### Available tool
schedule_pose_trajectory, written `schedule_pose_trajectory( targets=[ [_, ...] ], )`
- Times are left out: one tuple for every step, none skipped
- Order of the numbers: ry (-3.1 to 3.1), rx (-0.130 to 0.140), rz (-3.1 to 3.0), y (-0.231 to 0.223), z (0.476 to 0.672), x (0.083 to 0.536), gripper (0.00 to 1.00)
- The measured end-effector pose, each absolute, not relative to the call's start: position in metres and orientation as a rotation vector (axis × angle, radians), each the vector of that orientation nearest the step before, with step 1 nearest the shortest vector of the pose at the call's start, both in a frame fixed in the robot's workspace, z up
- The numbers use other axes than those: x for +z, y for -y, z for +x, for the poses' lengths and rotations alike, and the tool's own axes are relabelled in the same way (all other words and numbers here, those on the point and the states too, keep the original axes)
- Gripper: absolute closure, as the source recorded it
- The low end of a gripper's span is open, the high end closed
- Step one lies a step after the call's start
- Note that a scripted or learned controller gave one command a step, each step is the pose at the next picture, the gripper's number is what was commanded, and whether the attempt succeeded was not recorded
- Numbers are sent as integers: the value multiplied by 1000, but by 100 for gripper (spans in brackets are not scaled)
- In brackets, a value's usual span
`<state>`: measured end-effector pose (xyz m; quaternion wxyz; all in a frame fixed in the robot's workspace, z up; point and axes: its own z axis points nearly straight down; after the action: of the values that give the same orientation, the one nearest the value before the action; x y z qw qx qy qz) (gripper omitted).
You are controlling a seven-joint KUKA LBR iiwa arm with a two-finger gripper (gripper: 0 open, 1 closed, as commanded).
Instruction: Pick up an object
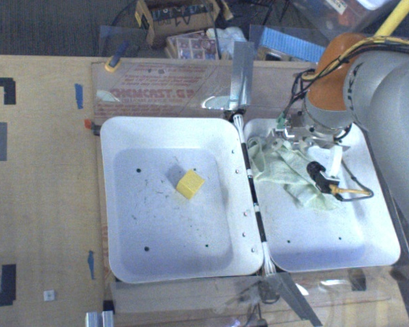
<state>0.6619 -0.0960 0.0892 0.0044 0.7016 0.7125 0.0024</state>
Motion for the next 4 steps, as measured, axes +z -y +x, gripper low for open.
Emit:
schedule_pose_trajectory(
  targets=[
    [-2232,9,2192,96,664,101,100],
    [-2888,2,1223,110,647,176,100],
    [-2778,-1,1470,31,604,184,100],
    [-2475,1,1928,-13,668,184,100]
  ],
)
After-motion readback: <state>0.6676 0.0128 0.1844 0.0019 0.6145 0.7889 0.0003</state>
